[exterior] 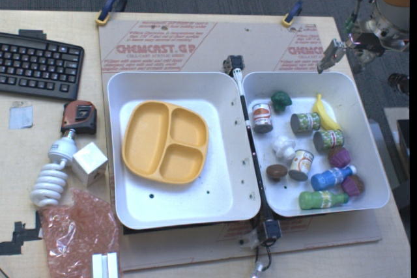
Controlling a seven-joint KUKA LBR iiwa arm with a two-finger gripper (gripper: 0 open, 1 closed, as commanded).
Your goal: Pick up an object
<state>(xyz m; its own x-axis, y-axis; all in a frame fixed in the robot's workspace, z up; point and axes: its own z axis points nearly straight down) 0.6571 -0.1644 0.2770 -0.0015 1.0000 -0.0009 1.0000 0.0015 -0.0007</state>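
The right bin (369, 133) holds several small items. Among them are a red-labelled can (262, 116), a yellow banana (325, 113), a green can (305, 122), a blue bottle (332, 176), a green bottle (322, 199) and a brown lump (277, 172). My gripper (345, 52) hangs above the bench just beyond that bin's far right corner, apart from everything in it. It is open, with nothing between its fingers (330, 56).
A yellow divided plate (165, 140) lies in the left bin (117, 140). Left of the bins are a keyboard (39, 65), a tape measure (79, 117), a spiral bulb (53, 172), a white cube (90, 161) and a pink plastic bag (78, 231). Two clamps (107, 10) grip the board's far edge.
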